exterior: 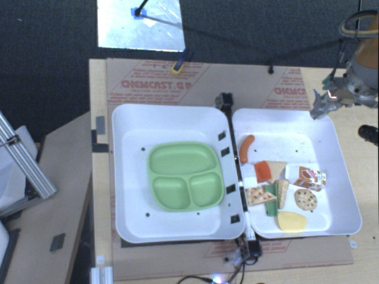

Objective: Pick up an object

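Food pieces (pixel 278 189) lie unpicked in the right bin (pixel 340 158).
Gripper (pixel 320 108) hovers over that bin's far right corner, nothing visibly held; finger state is unclear, and the whole pick remains.

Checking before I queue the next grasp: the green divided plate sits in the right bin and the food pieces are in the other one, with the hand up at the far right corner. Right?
Not quite. The camera view shows the green divided plate in the left bin; the food pieces lie in the right bin. The hand is indeed at the far right corner.
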### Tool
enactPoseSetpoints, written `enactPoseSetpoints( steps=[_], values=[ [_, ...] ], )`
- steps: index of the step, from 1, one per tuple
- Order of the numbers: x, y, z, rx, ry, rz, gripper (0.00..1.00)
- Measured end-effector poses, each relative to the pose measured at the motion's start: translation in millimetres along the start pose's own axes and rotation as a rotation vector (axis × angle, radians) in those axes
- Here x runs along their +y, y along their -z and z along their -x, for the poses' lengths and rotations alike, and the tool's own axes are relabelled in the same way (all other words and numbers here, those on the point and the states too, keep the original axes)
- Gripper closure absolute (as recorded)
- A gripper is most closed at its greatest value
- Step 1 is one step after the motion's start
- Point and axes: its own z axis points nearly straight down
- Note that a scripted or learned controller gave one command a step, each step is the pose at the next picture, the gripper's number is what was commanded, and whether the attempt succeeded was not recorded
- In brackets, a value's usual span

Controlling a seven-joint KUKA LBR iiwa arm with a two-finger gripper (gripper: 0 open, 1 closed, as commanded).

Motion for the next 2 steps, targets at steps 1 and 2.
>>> enactPoseSetpoints(
  steps=[1,2],
  values=[
    [-4,-2,-56,0.002,0.003,-0.003,1.00],
    [-14,-7,-100,0.002,0.002,-0.004,1.00]
  ],
)
